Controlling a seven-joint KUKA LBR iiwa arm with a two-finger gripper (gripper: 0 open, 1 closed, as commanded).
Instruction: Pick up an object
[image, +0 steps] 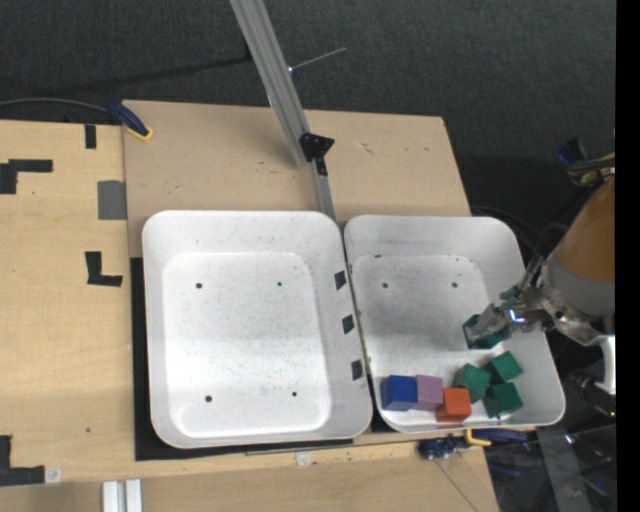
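Camera view: end effector (490, 328) low over right bin (420, 240), near its right wall; whether anything is gripped, cannot tell. Blocks huddle along bin's near edge: green cubes (492, 382) just toward near-right corner from end effector, closest; orange (456, 402), purple (429, 391), blue (400, 390) run leftward.

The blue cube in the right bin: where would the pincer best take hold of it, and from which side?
Probably from straight above, closing on the front and back faces of the blue cube. Its right face touches the lilac block, so a finger would hardly fit there. The bin wall runs close at its left and front, so space looks tight. The pincer hangs farther right, over the green blocks.
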